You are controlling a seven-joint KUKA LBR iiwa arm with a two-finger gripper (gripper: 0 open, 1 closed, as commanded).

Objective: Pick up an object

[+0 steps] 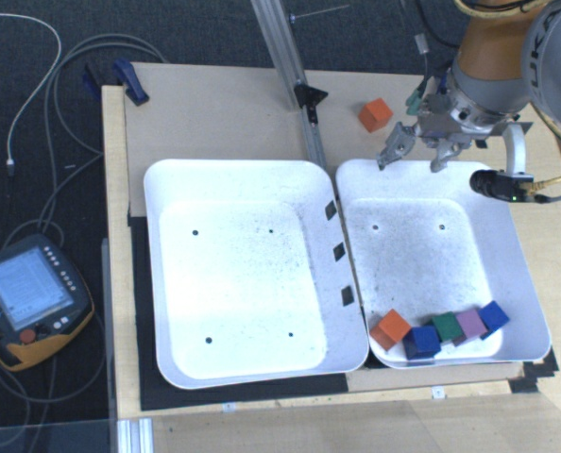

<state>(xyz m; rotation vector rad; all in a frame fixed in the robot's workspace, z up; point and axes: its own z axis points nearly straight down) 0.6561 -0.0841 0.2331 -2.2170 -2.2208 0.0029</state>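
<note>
My gripper (pixel 415 160) hangs over the far rim of the right bin (pixel 507 243), open, with nothing between its fingers. Along that bin's near edge lie several cubes in a row: an orange cube (pixel 390 329), a dark blue cube (pixel 422 343), a green cube (pixel 448 328), a purple cube (pixel 470 324) and a blue cube (pixel 494 316). Another orange cube (pixel 376 114) sits on the bench outside the bins, just left of the gripper.
The left bin (pixel 233 272) stands beside the right one, with black clips (pixel 338 250) along the seam. A slanted metal post (pixel 285 55) rises behind the bins. A teach pendant (pixel 27 297) and cables lie on the floor at the left.
</note>
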